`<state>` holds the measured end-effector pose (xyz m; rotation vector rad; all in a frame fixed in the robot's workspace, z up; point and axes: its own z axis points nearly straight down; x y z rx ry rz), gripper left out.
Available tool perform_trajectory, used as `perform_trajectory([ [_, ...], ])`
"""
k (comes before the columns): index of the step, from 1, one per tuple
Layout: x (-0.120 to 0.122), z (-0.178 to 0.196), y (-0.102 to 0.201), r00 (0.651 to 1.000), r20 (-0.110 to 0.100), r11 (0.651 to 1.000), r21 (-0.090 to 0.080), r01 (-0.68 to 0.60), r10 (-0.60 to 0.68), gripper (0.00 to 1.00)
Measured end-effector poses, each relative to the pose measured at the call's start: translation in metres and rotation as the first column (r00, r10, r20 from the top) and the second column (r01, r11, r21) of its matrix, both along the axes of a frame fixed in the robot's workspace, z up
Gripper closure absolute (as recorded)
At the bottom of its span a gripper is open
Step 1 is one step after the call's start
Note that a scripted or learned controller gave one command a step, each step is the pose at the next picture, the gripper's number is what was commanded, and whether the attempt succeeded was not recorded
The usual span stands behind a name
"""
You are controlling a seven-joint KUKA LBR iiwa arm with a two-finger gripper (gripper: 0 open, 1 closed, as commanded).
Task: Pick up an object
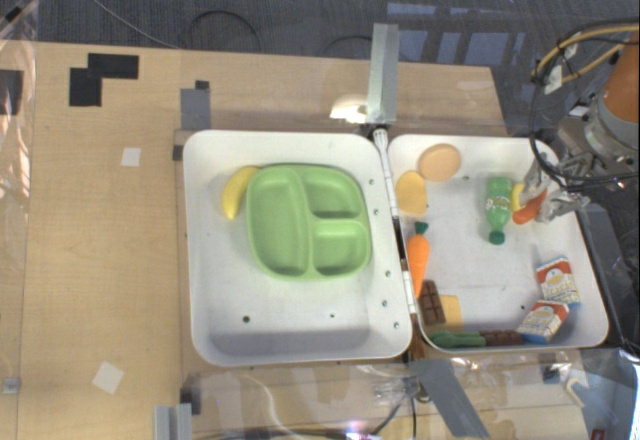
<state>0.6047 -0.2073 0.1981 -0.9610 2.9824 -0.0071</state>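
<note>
My gripper (pixel 545 196) hangs over the right side of the right bin (pixel 500 160), below the grey arm with its orange band (pixel 625 88). A small orange-red piece (pixel 527 211) with a yellow bit (pixel 517 193) beside it sits right at the gripper's tip; whether it is held or lying on the bin floor is unclear. A green bottle (pixel 497 207) lies just left of it. Also in this bin are a carrot (pixel 417 256), a yellow item (pixel 411 193), a tan round item (pixel 439 162), a chocolate bar (pixel 431 303) and two small cartons (pixel 555 280).
The left bin (pixel 215 328) holds a green divided plate (pixel 306 220) and a banana (pixel 235 191) at its left rim. A metal post (pixel 381 73) stands behind the seam between the bins. Cables (pixel 570 48) loop near the arm at the right.
</note>
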Motion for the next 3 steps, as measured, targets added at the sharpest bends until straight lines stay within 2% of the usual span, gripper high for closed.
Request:
perform_trajectory([
  [1, 0.001, 0.001, 0.002, 1.000, 0.002, 1.000, 0.001, -0.003, 0.003, 0.00],
  [2, 0.018, -0.089, 0.003, 1.000, 0.009, 1.000, -0.001, -0.013, 0.013, 0.00],
  [3, -0.034, -0.108, 0.043, 0.999, 0.006, 0.999, 0.001, -0.040, 0.040, 0.00],
])
